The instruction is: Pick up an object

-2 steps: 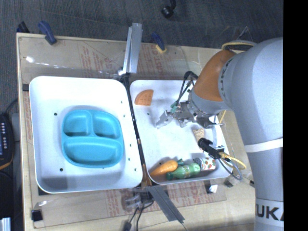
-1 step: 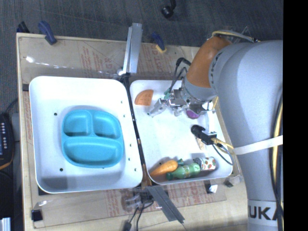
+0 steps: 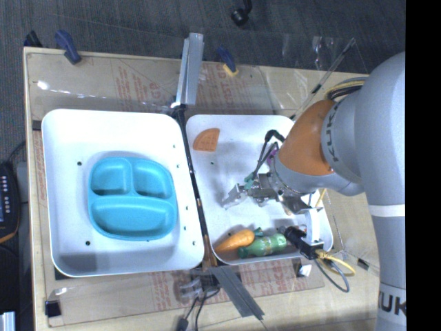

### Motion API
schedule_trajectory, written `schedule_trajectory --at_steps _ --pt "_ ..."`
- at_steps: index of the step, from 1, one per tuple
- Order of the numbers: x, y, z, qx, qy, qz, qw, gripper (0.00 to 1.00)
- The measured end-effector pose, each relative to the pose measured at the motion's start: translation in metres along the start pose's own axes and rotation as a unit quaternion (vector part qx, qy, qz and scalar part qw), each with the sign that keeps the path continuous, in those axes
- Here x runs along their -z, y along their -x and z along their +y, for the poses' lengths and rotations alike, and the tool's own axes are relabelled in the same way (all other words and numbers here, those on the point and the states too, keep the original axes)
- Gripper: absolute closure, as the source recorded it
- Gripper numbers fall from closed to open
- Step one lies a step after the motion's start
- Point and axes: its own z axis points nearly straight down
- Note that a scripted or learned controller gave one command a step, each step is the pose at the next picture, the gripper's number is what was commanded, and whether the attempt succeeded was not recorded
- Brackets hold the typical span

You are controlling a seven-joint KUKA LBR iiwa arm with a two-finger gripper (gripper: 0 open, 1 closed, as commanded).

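Along the near wall of the right bin [image 3: 207, 126] we see an orange carrot-like toy [image 3: 234, 240] lying flat, its long axis running left to right and rising slightly to the right, blunt end beside a green bottle-shaped piece [image 3: 270, 245] that continues the same line toward the right. Both rest on the bin floor, touching or nearly so, and neither is lifted, so we judge the pick not yet made. A little farther in, over the middle of that bin, the gripper [image 3: 234, 196] hangs from the grey arm with its orange band, reaching in from the right; its fingers [image 3: 231, 197] point left and look slightly apart, with nothing between them that we can make out, though the metal parts blur together and we hold that loosely. It is near the carrot but apart from it, on its far side. Farther still, near the bin's far left corner, lies a small orange wedge [image 3: 206, 140], flat, its straight edge toward the right. In the left bin [image 3: 62, 126] sits a blue divided tray [image 3: 132, 197], well apart from the gripper. What remains, as we judge it, is the descent, the closing and the lift.
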Motion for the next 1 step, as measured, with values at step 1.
schedule_trajectory --at_steps 1 --pt "0.0009 -0.0094 -0.0446 0.002 0.002 -0.001 1.0 0.0"
